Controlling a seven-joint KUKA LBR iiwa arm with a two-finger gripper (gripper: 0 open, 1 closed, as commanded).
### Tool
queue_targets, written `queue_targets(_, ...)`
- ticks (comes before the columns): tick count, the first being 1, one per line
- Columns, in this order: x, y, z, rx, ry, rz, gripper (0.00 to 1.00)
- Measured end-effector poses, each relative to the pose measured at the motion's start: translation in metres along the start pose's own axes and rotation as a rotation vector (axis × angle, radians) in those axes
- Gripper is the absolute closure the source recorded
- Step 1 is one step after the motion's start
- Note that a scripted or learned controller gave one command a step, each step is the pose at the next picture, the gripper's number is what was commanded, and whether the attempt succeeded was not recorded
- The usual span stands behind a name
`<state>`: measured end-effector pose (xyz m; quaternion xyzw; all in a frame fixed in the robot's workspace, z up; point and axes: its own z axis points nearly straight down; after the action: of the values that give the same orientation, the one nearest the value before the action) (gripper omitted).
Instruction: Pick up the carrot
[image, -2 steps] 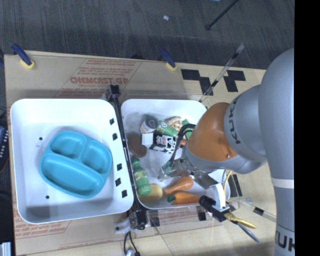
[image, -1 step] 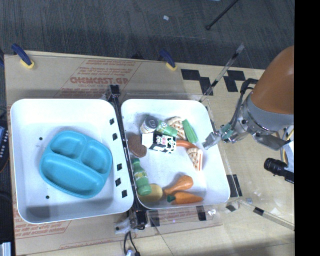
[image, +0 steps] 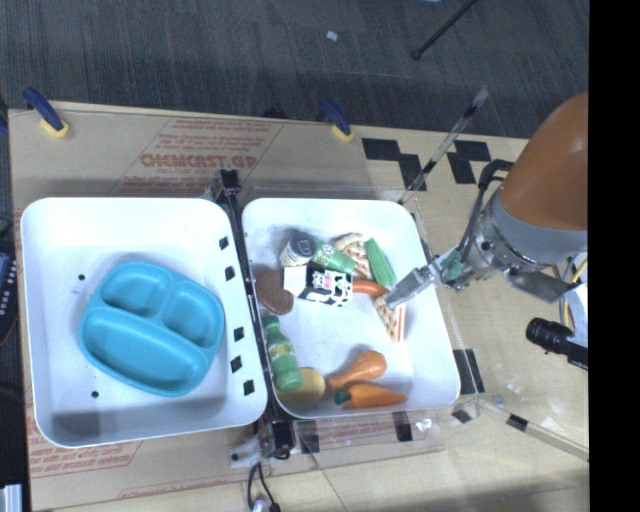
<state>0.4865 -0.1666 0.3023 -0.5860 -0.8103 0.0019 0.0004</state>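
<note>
a: where's the carrot (image: 372, 396) sitting?

b: in the right bin (image: 432, 262), down by its near wall, lying almost flat. the orange body points right, the green stub end left. just above it, likely touching, lies an orange chicken drumstick (image: 356, 368), and a yellowish piece (image: 310, 381) sits by the carrot's green end.

a: and the gripper (image: 405, 290)?

b: higher up the same bin, over by its right wall, well apart from the carrot, above a strip of bacon (image: 393, 320). whether the pincer is open or closed, i cannot tell; it reads as one grey wedge.

a: how would it handle?

b: it looks like toy food, so i'd guess light, stiff, smooth and a bit slippery, tapering to the tip. i'd pinch across the thick middle, jaws across its length, staying clear of the drumstick.
</note>
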Motion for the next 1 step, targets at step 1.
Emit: queue_targets(1, 0.0408, 0.0012, 0.1303, 0.009, 0.010, -0.106, 0.00)
